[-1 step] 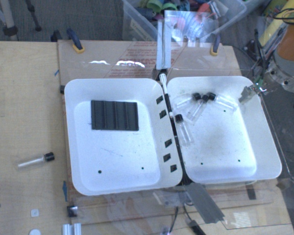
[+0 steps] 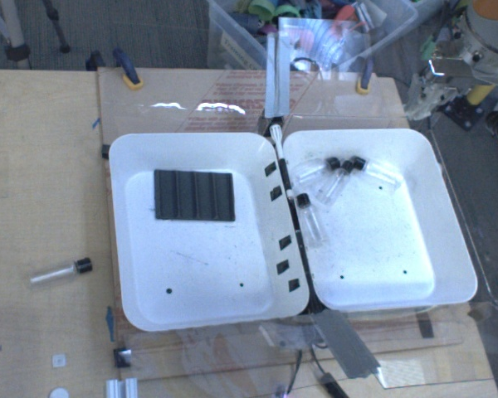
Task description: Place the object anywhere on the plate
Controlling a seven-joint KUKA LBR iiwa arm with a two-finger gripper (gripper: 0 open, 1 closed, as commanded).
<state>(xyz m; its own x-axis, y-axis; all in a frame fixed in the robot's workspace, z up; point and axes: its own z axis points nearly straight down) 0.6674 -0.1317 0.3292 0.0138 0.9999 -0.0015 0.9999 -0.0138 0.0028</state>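
1. Toward the right bin's [image 2: 415,247] far left, the clear vials [image 2: 336,177] lie touching and crossed; a grab could catch two or slip.
2. The gripper [image 2: 436,69] hangs far right, beyond the bins; whether it is spread I cannot tell.
3. A round vial may roll off the dark plate [image 2: 194,195] in the left bin [image 2: 199,305].

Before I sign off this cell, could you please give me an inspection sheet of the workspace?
Surface: wooden bench bearing left bin and right bin.
Job's things: dark ribbed plate in left bin; clear vials with black caps in right bin's upper left.
Clutter: one capped vial loose on the bench.
Grippers: arm hardware at upper right; jaws cannot be judged.
Cables: nothing seen.
Surroundings: clear tub of colourful items behind bins.
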